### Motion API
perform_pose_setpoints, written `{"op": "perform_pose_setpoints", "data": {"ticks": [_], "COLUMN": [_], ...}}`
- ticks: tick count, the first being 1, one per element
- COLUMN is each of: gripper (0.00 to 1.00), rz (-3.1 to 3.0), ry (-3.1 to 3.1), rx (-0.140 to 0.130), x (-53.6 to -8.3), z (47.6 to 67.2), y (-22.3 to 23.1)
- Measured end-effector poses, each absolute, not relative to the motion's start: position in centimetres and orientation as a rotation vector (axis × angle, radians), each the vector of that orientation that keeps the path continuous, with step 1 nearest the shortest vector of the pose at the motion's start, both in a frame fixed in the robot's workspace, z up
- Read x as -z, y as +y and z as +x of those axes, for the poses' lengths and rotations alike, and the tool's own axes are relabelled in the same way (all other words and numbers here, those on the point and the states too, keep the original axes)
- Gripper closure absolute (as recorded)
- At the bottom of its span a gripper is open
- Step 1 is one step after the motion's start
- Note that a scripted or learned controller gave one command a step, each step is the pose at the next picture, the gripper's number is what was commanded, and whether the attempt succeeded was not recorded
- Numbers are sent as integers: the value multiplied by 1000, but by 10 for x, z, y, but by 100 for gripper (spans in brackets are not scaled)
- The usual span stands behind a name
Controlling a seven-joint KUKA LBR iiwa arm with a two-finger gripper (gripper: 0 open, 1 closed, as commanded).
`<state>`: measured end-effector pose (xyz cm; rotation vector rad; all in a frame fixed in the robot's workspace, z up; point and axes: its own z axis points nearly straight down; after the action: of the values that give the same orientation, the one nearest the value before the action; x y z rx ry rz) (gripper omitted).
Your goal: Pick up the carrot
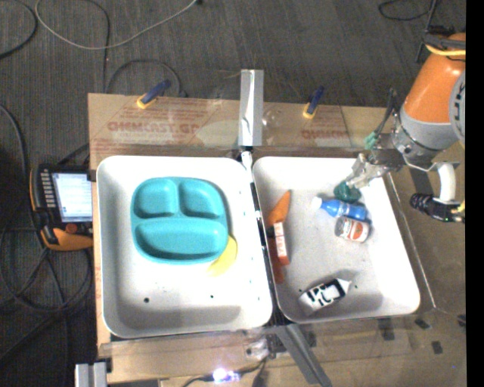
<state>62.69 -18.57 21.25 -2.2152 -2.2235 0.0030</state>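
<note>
2 bins; we see the carrot by the right bin's left wall. Gripper sits well apart, near the blue bottle; open or closed, can't tell. Carrot looks light, stiff, smooth; we'd grab mid-body.

Robotics lab bench, cardboard sheet clamped under two white bins; loose cables on carpet; handheld control pendant beside

Even overhead light, soft shadows, glare on clear panel, slightly grainy
</note>
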Motion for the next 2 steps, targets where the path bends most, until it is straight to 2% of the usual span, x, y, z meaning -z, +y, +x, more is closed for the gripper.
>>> {"op": "perform_pose_setpoints", "data": {"ticks": [1,2], "gripper": [100,100], "rz": [-2050,-2321], "ry": [-2382,-2119], "rx": [-5,-5], "x": [-230,-252], "z": [649,606], "y": [-134,-221]}}
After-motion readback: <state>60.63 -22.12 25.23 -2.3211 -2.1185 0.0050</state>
